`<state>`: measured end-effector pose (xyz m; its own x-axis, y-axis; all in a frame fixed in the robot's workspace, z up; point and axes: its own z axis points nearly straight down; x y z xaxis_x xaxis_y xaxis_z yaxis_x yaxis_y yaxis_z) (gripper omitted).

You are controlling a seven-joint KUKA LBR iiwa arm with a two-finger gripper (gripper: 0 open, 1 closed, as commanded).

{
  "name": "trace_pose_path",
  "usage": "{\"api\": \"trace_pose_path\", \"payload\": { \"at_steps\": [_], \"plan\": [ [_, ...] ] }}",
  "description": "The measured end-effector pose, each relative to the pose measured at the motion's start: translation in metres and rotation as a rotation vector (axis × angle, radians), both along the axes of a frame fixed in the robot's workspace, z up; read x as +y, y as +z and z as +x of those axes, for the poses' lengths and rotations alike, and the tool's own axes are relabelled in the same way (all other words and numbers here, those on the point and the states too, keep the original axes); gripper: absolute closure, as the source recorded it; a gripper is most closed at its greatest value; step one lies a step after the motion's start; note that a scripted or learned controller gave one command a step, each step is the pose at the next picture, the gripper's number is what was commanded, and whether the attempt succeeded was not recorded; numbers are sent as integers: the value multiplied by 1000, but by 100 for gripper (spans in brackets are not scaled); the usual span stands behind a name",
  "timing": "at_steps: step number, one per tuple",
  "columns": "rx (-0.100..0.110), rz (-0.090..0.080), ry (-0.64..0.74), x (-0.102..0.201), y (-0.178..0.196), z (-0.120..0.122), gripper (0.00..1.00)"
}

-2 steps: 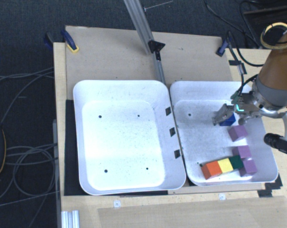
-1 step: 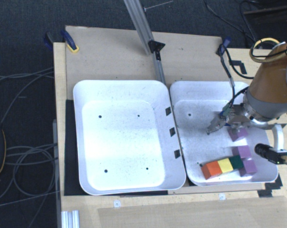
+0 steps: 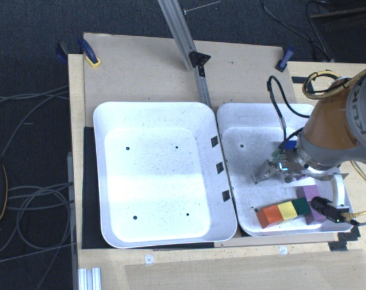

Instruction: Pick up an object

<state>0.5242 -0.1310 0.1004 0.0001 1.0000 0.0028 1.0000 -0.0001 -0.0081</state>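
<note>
A bar of orange, yellow and green blocks (image 3: 284,212) lies near the front edge of the right bin (image 3: 246,132). Just right of it is a purple block (image 3: 308,193), partly hidden by robot hardware. My gripper (image 3: 265,173) hangs low over the middle of the right bin, pointing left and down toward the bin floor. It sits a little above and to the left of the coloured bar, apart from it. Nothing shows between its tips.
The left bin (image 3: 110,119) sits beside the right one, with black clips (image 3: 219,167) along the shared wall. A slanted metal pole (image 3: 181,29) rises behind the bins. Blue clamps (image 3: 89,52) hold the board's back corners. Cables lie on the dark floor at left.
</note>
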Motion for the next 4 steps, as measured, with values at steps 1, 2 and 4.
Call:
{"api": "trace_pose_path", "payload": {
  "at_steps": [1, 2, 4],
  "plan": [
    [-5, -1, 0, 0, -1, 0, 0],
    [-9, 0, 1, 1, 10, 1, 100],
    [-16, -4, 2, 4, 112, 13, 100]
  ]
}}
